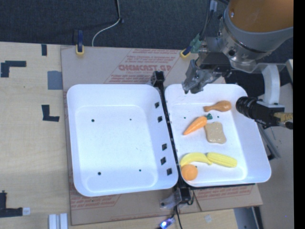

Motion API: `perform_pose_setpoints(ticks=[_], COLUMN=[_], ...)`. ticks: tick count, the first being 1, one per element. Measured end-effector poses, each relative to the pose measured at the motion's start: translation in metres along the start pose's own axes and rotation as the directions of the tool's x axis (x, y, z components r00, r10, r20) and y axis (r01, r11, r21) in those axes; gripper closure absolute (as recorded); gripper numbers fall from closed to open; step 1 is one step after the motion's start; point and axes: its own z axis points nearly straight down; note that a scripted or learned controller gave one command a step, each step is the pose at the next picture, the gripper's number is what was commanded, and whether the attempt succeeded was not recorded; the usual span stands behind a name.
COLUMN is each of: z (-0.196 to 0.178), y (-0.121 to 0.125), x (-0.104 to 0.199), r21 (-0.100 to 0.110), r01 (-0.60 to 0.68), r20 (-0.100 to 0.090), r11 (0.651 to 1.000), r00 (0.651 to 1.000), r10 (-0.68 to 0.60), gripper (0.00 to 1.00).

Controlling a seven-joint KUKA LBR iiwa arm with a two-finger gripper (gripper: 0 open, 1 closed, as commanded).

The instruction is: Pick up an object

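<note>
Orange plastic toy carrot [196,125] lies mid right white bin [248,128], well apart from neighbours; gripper [193,86] hovers far-left of it, fingers' state unclear; descend centred.

A robotics lab: a pale wooden worktop [28,142] marked with dark tape pieces, a cardboard sheet [138,68] clamped at the upper edge, two shallow white plastic bins [76,128] side by side, and loose cables [112,13] trailing over dark carpet.

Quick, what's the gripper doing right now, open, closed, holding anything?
Gripper: above the far edge of the right bin; nothing seen between its fingers, and open or closed cannot be told from this view.
</note>
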Motion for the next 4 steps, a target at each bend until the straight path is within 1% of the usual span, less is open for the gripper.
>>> perform_pose_setpoints(ticks=[1, 4], z=[-0.004, -0.033], y=[0.0, 0.002], x=[-0.001, 0.0], r21=[0.012, 0.015], r01=[-0.003, 0.001], r20=[0.004, 0.006], r11=[1.0, 1.0], r00=[1.0, 1.0], r10=[0.003, -0.001], gripper=[1.0, 1.0])
